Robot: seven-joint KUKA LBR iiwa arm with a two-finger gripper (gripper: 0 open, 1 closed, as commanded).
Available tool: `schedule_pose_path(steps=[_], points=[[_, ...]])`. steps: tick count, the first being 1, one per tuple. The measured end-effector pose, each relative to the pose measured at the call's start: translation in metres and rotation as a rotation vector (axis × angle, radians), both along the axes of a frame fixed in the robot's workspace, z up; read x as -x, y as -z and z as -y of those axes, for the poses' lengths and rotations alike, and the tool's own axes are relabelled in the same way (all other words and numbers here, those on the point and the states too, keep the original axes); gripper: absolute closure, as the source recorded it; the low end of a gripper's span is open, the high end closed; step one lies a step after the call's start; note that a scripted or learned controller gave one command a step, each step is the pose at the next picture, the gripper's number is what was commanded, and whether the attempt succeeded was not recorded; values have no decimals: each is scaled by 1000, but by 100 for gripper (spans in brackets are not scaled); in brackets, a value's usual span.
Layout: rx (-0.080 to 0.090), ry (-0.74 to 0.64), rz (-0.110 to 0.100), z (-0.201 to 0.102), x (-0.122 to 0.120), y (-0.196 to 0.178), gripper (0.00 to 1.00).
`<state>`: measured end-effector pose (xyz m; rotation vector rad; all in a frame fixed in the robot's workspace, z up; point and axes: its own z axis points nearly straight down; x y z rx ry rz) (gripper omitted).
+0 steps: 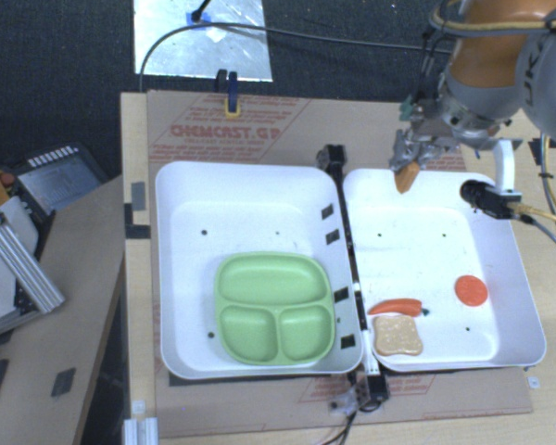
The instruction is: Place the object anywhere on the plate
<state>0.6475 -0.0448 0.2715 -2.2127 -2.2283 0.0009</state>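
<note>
A green plate [273,306] with three compartments lies in the left bin [190,248], toward its front. My gripper [411,158] hangs above the back left corner of the right bin [514,276], shut on a small orange carrot-like piece [407,176] that points down between its fingers. The piece is lifted off the bin floor.
In the right bin's front lie a red sausage-like piece [396,307], a slice of toast [398,336] and an orange round piece [472,290]. A black divider [345,248] runs between the bins. A metal sheet [204,21] lies behind the bench.
</note>
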Motion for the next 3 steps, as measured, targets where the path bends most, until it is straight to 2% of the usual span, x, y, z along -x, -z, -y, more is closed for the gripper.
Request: schedule_pose_path(steps=[1,2,3], points=[[-1,-2,1,-51,31,3,100],[-1,-2,-1,-96,55,26,100],[-1,-1,-1,-134,87,27,100]])
